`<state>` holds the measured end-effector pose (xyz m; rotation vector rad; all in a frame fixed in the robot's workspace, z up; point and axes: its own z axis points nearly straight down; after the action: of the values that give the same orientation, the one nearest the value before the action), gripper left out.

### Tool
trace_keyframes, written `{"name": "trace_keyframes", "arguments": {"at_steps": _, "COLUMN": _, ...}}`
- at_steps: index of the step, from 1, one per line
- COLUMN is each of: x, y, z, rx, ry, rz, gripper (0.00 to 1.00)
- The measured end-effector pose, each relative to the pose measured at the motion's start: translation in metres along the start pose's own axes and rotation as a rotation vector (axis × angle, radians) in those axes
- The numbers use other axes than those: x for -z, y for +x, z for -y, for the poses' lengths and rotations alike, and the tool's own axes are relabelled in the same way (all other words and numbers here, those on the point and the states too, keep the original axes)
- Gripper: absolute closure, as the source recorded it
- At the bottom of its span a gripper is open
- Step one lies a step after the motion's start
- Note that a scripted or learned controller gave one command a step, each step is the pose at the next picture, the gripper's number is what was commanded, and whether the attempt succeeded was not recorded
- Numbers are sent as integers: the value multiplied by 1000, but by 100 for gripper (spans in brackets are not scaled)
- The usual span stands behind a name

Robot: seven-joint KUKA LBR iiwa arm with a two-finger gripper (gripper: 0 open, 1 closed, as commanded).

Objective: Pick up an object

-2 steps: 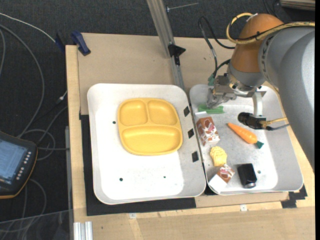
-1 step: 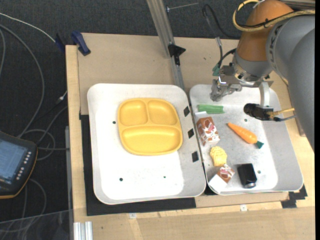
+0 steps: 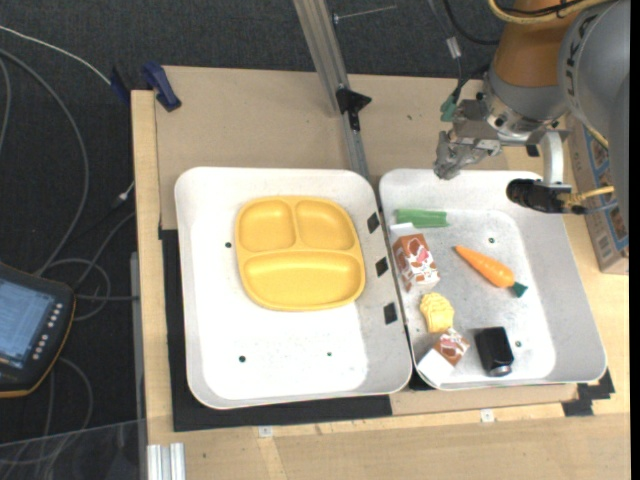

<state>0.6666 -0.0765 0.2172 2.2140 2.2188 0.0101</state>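
Objects for picking lie scattered in the right shallow white bin (image 3: pixel 560 298): a green flat bar (image 3: pixel 421 217) near its far edge, a red-and-white printed carton (image 3: pixel 415 259), an orange plastic carrot (image 3: pixel 487 268), a yellow knobbly toy (image 3: pixel 436 312), a small red-and-white packet (image 3: pixel 449 346) and a black block (image 3: pixel 493 350). The left white bin (image 3: pixel 210 348) bears a yellow three-compartment plate (image 3: pixel 298 252). The grey two-finger gripper (image 3: pixel 455 157) hangs over the right bin's far left corner, apparently bearing nothing; whether it is spread or closed I cannot tell.
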Motion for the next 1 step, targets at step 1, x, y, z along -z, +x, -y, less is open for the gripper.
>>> {"name": "trace_keyframes", "arguments": {"at_steps": 1, "x": 12, "y": 1, "z": -1, "rx": 0, "ry": 5, "rz": 0, "gripper": 100}}
